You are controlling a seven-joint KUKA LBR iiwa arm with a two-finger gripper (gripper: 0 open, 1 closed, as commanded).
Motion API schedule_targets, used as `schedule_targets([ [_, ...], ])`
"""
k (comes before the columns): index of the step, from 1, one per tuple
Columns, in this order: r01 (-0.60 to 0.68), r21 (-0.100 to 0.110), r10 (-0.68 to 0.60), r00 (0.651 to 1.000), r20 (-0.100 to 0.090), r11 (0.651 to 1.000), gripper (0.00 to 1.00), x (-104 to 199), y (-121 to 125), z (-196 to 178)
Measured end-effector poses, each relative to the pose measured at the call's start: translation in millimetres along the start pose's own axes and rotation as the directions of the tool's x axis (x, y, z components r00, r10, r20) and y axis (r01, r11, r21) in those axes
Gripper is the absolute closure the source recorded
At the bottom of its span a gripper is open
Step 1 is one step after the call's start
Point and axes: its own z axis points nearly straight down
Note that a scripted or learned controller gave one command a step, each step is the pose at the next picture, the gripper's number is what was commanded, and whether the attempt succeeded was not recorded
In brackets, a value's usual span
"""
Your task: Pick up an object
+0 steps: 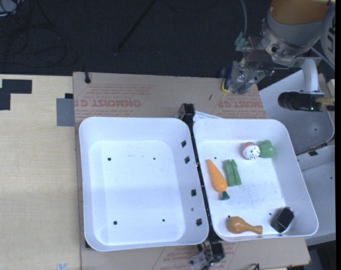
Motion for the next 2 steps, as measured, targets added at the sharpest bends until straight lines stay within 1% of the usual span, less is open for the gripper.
schedule_targets([
  [1,-0.001,-0.003,0.001,1.0,0.0,1.0,1.0,49,0,-17],
  [2,0.0,-0.001,0.0,1.0,0.0,1.0,1.0,100,0,-14],
])
